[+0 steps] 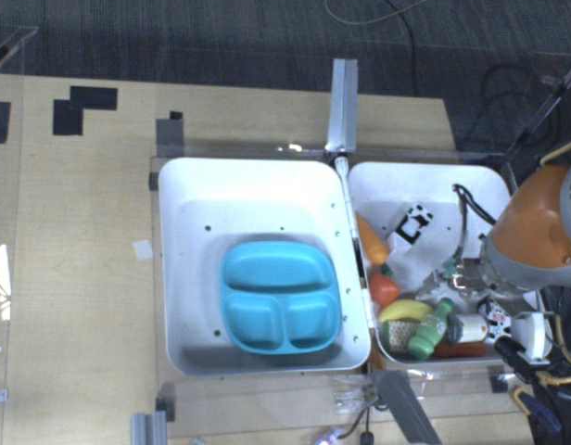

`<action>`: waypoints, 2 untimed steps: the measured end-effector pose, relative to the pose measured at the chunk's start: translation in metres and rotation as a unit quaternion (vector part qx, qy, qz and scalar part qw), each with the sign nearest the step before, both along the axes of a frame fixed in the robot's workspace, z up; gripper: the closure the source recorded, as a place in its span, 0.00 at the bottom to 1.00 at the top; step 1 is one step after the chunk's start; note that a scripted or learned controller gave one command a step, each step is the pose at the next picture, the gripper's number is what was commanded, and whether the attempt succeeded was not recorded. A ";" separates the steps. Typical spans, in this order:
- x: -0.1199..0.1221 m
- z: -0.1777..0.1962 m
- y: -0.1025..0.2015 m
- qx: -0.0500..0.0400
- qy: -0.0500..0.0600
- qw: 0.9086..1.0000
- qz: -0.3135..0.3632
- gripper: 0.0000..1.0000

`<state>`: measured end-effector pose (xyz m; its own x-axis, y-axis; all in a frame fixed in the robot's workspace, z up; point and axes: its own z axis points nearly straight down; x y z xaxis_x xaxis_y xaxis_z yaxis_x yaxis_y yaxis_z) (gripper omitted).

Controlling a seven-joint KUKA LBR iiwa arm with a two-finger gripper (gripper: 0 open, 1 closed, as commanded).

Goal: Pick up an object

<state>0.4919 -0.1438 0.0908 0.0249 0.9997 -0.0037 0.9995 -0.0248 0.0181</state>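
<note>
Bottle (428, 332), green, lies in my right bin (471, 185) near its front wall, long axis slanting, cap up-right toward my pincer (457, 281), beside a banana (403, 311); whether my pincer is spread I cannot tell.

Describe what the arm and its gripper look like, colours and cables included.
The grey KUKA arm enters from the right, with a rounded orange band above a grey wrist collar. Below that sits a metallic gripper with small silver fittings. A thin black cable loops along it over the right white bin. A white block with black markings sits near the wrist.
</note>
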 end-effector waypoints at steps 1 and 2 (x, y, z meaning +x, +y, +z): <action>0.002 0.011 0.003 0.002 -0.001 1.000 0.002 1.00; 0.048 0.094 0.070 0.003 0.008 0.999 -0.042 1.00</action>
